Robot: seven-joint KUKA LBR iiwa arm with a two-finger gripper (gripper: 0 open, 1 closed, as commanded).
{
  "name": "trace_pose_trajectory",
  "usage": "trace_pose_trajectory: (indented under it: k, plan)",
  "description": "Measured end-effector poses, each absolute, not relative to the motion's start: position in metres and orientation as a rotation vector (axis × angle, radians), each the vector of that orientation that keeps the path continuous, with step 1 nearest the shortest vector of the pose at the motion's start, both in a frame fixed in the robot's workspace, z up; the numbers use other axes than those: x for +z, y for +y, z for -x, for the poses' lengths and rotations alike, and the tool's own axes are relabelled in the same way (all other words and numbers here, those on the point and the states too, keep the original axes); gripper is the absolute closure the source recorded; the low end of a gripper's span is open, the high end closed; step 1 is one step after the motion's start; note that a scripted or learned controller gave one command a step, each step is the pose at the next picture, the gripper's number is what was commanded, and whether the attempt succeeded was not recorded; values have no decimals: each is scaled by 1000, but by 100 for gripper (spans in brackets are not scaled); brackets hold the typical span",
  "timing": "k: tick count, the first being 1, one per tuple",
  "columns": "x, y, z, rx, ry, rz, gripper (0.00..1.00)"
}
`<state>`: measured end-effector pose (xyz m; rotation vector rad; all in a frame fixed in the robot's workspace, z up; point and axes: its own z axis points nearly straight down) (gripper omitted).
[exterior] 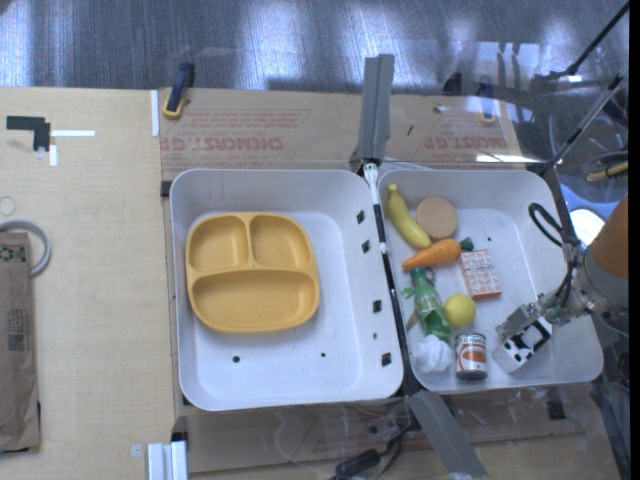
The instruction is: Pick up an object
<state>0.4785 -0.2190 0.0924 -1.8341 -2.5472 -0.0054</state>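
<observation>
From the camera view, the work sits at the approach stage: no object is lifted, and the two-finger gripper (524, 339) hangs low over the right white bin (520, 200) at about four o'clock of that bin, near its lower right corner. The grey arm with its orange band (612, 250) enters from three o'clock and bends down and leftward to the wrist. Whether the gripper is open or closed cannot be told from here, and nothing can be seen caught in it.

The candidates lie clustered toward the bin's left half. A yellow banana (406, 218) lies at eleven o'clock, a tan round disc (436, 217) just beside it, an orange carrot (433, 255) below them, and a small red and white box (480, 273) near the centre. A green plastic bottle (429, 303) and a yellow lemon (459, 310) touch at seven o'clock, with a white crumpled object (433, 353) and a small red-labelled can (470, 355) along the lower edge.

The can is nearest the gripper, at its nine o'clock. In my judgement the next move calls for shifting leftward over one item and descending squarely.

The left white bin (200, 368) bears a yellow divided plastic plate (252, 271).
</observation>
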Motion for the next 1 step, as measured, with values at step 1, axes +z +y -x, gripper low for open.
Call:
trace_pose_trajectory:
  k: [1]
  plan:
    - [193,-222,-537,0,-2597,1772,0]
